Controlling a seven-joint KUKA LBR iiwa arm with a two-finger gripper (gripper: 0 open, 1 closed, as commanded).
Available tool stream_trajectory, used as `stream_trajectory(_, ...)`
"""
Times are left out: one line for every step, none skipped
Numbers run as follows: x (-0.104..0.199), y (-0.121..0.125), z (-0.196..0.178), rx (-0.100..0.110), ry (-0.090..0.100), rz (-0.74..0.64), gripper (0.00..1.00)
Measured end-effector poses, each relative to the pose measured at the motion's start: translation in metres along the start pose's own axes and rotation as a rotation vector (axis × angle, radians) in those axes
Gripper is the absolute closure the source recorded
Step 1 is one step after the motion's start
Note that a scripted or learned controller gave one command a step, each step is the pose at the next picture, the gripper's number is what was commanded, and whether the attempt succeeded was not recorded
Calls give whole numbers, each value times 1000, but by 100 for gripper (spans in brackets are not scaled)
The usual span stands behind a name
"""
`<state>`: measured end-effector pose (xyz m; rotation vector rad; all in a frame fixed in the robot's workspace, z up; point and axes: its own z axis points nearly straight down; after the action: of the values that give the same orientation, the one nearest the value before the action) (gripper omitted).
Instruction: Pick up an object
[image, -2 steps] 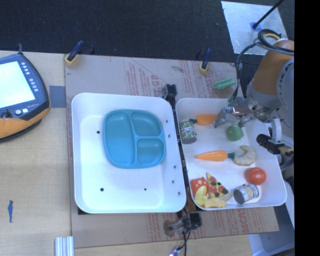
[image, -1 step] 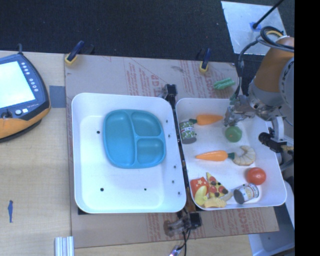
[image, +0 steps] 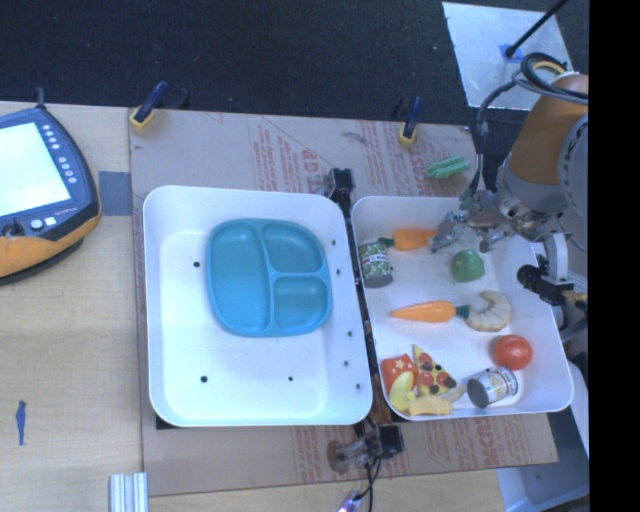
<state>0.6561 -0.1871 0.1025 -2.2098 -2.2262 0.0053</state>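
My gripper (image: 468, 237) hangs over the back of the right bin (image: 556, 330), open, with nothing between its fingers. Just in front of it lies a green round fruit (image: 467, 265). A small carrot (image: 412, 239) lies right beside its left finger, and a dark can (image: 376, 262) stands further left. Lower in the bin are a larger carrot (image: 428, 312), a pale pastry (image: 489, 311), a red tomato (image: 512, 351), a silver can (image: 493, 387), a pizza slice (image: 432, 372) and a yellow banana (image: 420, 403).
The left bin (image: 170, 340) holds a blue divided plate (image: 269, 276). A green toy (image: 447, 167) lies on the cardboard behind the right bin. A tablet in an orange case (image: 35, 190) sits at the far left. Clamps (image: 148, 105) hold the board's back edge.
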Motion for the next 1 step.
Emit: stream_trajectory(13,0,11,-1,-1,2,0)
